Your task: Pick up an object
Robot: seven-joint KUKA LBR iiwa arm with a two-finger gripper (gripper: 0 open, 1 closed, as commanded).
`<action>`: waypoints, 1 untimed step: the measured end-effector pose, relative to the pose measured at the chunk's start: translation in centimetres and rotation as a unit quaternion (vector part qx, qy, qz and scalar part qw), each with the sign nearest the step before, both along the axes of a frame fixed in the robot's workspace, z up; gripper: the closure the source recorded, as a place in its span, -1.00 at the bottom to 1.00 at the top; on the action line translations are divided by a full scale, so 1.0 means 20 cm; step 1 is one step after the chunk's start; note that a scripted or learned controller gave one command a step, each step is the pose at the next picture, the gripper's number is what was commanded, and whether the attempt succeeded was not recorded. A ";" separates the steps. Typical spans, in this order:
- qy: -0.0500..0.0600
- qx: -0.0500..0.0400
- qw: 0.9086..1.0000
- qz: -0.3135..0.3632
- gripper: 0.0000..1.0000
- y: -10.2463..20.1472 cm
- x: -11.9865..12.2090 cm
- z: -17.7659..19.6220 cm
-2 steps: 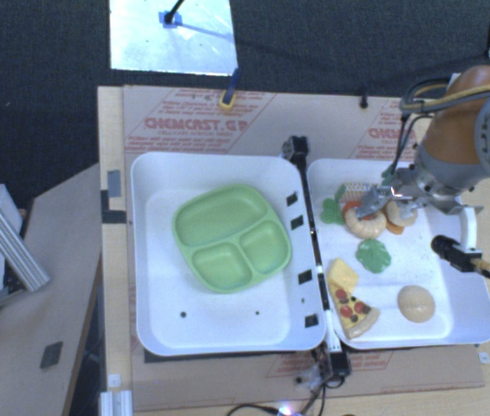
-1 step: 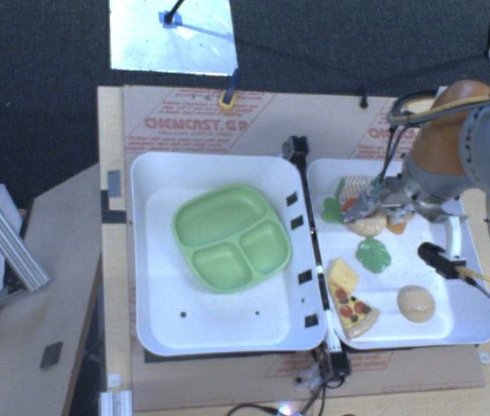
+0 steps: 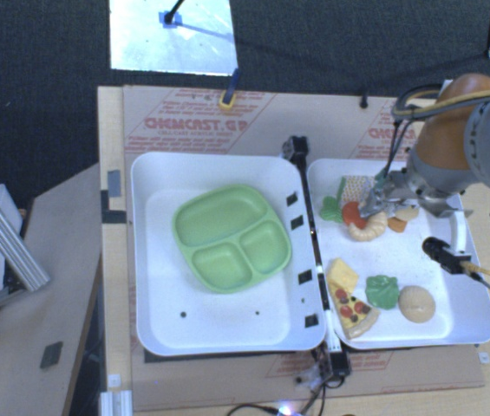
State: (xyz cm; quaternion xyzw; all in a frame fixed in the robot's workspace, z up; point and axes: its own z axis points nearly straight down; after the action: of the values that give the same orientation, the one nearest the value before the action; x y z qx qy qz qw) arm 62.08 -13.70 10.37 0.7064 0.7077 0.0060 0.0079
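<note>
1. The grey arm with its orange band (image 3: 453, 141) reaches in from the right, its two-finger gripper (image 3: 375, 204) lowered over the right white bin (image 3: 474, 319).
2. Whether the claw is apart or together cannot be told (the tips blur into the toys).
3. Beneath it lies a red-and-orange toy shrimp (image 3: 362, 224), near the bin's back left.
4. Toward the front: a yellow pizza slice (image 3: 353, 306), a green leafy toy (image 3: 382, 290), a tan round bun (image 3: 417, 303).
5. The left white bin (image 3: 153, 310) holds a green divided plastic plate (image 3: 230, 237).
</note>
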 end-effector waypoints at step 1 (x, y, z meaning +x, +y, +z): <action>0.007 0.001 1.000 0.001 1.00 0.00 0.01 0.22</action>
State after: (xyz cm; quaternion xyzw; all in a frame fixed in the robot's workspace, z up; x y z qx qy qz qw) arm 62.36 -13.80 14.73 0.7056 0.7086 0.0014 0.0023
